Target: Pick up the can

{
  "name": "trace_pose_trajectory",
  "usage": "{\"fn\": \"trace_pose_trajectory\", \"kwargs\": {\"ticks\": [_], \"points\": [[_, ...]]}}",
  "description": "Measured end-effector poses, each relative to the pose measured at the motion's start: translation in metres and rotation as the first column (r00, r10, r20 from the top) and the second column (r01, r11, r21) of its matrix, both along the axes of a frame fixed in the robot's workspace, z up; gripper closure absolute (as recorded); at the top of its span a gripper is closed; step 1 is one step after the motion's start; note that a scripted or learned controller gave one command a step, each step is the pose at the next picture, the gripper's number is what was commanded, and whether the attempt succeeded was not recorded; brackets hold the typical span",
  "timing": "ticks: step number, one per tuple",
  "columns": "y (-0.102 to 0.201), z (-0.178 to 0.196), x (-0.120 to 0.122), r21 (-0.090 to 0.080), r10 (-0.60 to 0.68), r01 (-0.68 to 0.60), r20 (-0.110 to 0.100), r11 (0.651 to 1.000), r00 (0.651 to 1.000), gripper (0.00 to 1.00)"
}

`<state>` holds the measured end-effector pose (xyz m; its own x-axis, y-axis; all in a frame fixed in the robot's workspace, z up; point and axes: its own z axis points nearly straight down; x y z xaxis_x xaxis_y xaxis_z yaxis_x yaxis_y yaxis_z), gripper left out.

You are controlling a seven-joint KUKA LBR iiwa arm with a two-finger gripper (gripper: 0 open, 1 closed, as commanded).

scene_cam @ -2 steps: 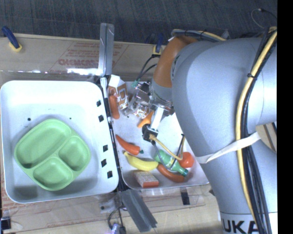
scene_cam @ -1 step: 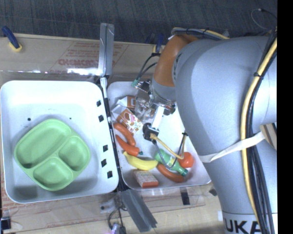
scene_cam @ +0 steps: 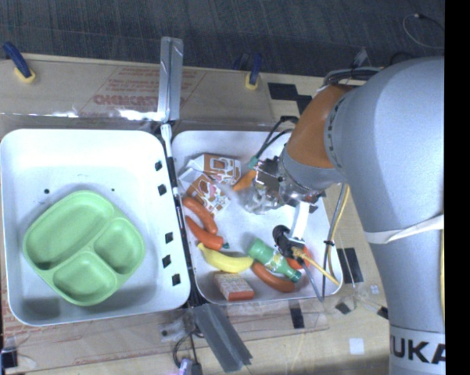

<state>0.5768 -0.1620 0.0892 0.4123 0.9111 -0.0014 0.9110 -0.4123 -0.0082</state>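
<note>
Clutter in right white bin [scene_cam: 189,151]: yellow banana [scene_cam: 225,261], green bottle [scene_cam: 272,258], orange sausages [scene_cam: 201,212], printed carton [scene_cam: 212,180]. Tool [scene_cam: 267,198] above; finger state cannot be told.

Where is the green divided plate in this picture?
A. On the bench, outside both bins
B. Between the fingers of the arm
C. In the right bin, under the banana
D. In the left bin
D: the green divided plate lies flat on the floor of the left bin, while the banana lies in the right bin.
</note>
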Motion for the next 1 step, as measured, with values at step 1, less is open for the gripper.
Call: {"fn": "trace_pose_trajectory", "kwargs": {"ticks": [1], "points": [[-0.041, 0.0004, -0.0741, 0.002, 0.162, -0.162, 0.002, 0.987, 0.987, 1.0]]}}
